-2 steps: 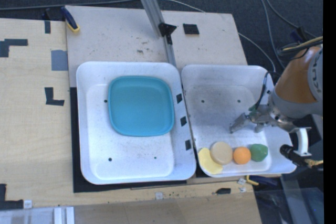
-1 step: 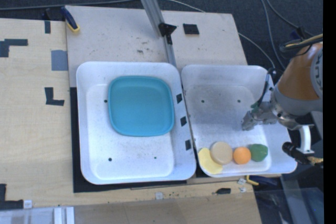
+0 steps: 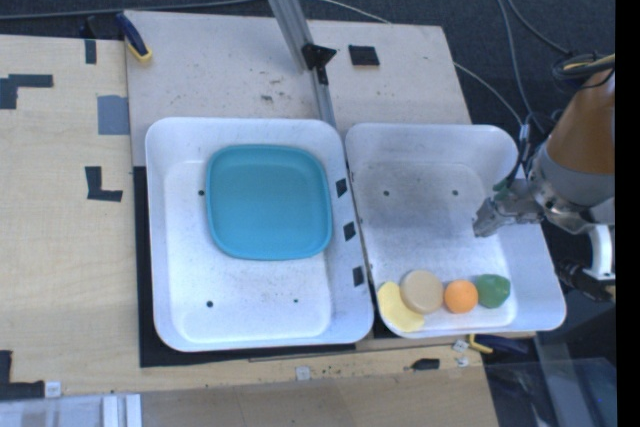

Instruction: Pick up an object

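**Gripper poised at the right bin's edge, food toys crowded below**

The gripper (image 3: 487, 220) hangs over the right bin (image 3: 420, 150) near its right wall; whether it is clenched or released cannot be told. Along the bin's near edge lie a yellow piece (image 3: 392, 311), a tan disc (image 3: 422, 291) overlapping it, an orange ball (image 3: 460, 296) and a green piece (image 3: 492, 290). They form a row running left to right, packed tight, so a descent may nudge neighbours or strike the near wall. The ball has no long axis and may roll. A blue plate (image 3: 268, 201) sits mid left bin (image 3: 180, 315).
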